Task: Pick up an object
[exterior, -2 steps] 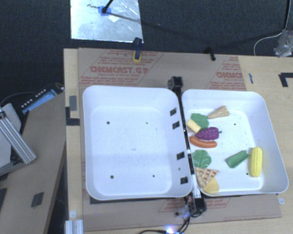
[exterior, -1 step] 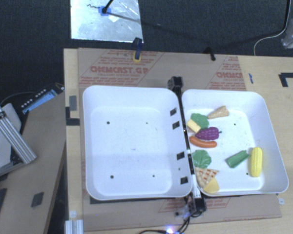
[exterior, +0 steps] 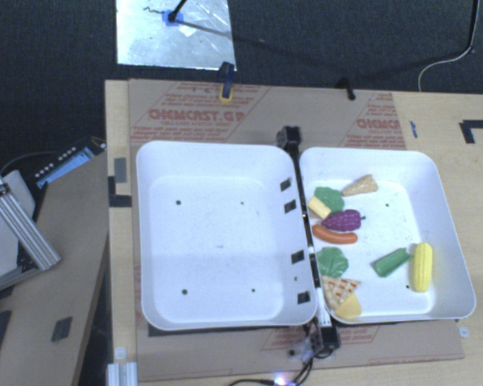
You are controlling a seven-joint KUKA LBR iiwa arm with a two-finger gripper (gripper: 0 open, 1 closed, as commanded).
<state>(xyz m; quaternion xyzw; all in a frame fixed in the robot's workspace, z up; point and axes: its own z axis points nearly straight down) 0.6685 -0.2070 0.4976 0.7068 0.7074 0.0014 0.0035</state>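
I counted 2 shallow white plastic bins (exterior: 217, 155) | 1 yellow toy corn cob (exterior: 422, 266) | 1 purple toy grape bunch (exterior: 343, 219) | 1 orange toy sausage (exterior: 335, 235) | 3 green toy vegetables (exterior: 391, 261) | 1 toy pizza slice (exterior: 340, 287)

Looks like a robotics lab from my end: two white bins (exterior: 217, 312) on a cardboard sheet (exterior: 249, 107) over a plywood bench (exterior: 113, 119), aluminium framing (exterior: 20, 223) at left, loose cables (exterior: 447, 55) across dark carpet (exterior: 48, 55), plastic toy food (exterior: 342, 219) as test pieces
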